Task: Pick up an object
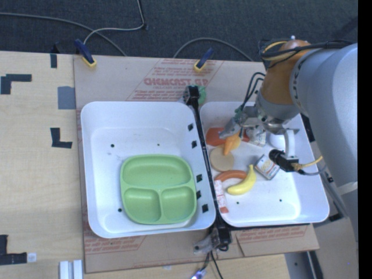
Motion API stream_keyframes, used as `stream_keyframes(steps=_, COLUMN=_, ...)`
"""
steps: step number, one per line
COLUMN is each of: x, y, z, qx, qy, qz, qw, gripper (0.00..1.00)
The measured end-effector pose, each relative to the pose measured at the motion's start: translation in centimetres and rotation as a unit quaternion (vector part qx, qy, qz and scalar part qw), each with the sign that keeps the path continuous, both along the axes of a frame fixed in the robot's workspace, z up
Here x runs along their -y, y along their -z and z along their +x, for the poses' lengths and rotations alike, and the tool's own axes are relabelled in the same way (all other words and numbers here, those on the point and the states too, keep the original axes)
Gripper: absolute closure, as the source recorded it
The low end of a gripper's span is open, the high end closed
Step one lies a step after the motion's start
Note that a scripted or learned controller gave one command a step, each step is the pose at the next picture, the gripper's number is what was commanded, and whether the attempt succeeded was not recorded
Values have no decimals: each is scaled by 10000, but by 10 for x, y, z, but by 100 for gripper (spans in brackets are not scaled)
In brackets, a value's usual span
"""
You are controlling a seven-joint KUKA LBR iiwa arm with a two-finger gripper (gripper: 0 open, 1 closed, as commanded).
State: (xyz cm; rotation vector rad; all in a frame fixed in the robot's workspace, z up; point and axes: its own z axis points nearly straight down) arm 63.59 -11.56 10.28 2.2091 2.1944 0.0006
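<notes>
our gripper (241,127) hangs low in the right bin (302,205), just over an orange carrot (231,143) beside a tan disc (221,158); whether it grips anything we cannot tell. the carrot looks like light, stiff, smooth plastic, likely to slip, so we would pinch across its thick middle. a banana (243,183) lies nearby.

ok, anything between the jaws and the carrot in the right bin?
Nothing visible. The gripper sits directly above the carrot, with no object between them. A tan disc, a banana and a small box lie nearby, but off to the side of that path.
</notes>
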Motion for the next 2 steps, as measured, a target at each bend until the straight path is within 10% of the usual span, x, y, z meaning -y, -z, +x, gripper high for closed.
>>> stream_keyframes(steps=1, x=-15, y=12, z=-33, qx=-53, qy=-32, qz=90, qw=9999, gripper=0)
stream_keyframes(steps=2, x=-17, y=2, z=-33, qx=-50, qy=-37, qz=104, qw=9999, gripper=100)
